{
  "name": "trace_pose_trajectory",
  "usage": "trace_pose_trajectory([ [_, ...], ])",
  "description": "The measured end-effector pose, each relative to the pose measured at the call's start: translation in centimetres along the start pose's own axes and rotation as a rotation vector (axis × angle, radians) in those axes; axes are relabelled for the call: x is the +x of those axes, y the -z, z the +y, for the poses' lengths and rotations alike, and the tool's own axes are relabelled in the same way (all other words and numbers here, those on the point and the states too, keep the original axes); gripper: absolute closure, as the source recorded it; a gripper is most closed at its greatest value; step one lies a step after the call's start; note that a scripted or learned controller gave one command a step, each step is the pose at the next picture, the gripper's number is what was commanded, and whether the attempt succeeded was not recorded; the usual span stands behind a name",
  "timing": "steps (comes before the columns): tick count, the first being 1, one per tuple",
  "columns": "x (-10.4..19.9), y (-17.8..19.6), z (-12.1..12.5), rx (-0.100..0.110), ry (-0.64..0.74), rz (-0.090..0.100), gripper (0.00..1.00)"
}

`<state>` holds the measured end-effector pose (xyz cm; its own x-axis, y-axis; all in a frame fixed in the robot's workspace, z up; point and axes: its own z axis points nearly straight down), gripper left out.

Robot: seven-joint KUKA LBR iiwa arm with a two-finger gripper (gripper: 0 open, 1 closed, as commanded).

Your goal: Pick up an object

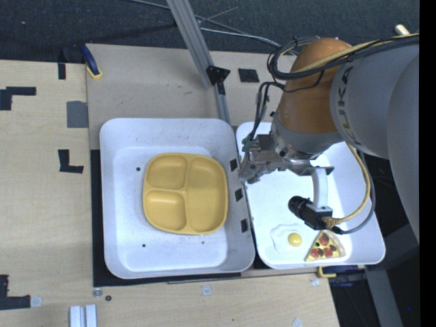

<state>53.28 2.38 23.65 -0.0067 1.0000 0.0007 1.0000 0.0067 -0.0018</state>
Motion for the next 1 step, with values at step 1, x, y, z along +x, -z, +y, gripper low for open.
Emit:
trace_pose_trajectory([
  [1, 4.92, -1.61, 1.35, 0.001, 0.000, -0.001, 1.00],
])
